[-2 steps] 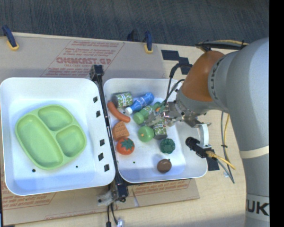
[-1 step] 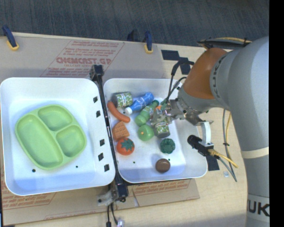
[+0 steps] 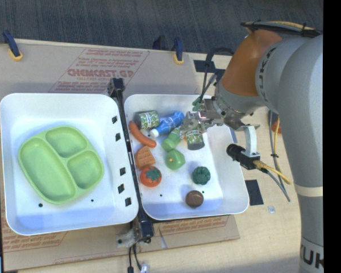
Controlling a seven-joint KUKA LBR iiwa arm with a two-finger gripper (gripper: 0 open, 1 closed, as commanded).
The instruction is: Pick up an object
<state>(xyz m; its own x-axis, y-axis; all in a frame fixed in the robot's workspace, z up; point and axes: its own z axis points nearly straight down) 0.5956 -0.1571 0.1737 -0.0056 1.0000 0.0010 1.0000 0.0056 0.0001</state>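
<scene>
I have the gripper [image 3: 194, 131] low over the right bin [image 3: 234, 178] | aimed at a green can [image 3: 194, 139] | cannot tell its grip | green tray [image 3: 59, 162] apart in the left bin [image 3: 23, 110]

**A robot test lab**

An industrial grey arm [image 3: 290, 95] with an orange band leans over a worktop [image 3: 256, 220] lined with printed cardboard [image 3: 102, 67] held by blue clamps [image 3: 11, 45]. Two white bins [image 3: 11, 152] sit side by side, holding a green divided plate [image 3: 59, 162] and toy food [image 3: 150, 176]. Cables [image 3: 273, 172] trail along the worktop's right edge.
</scene>
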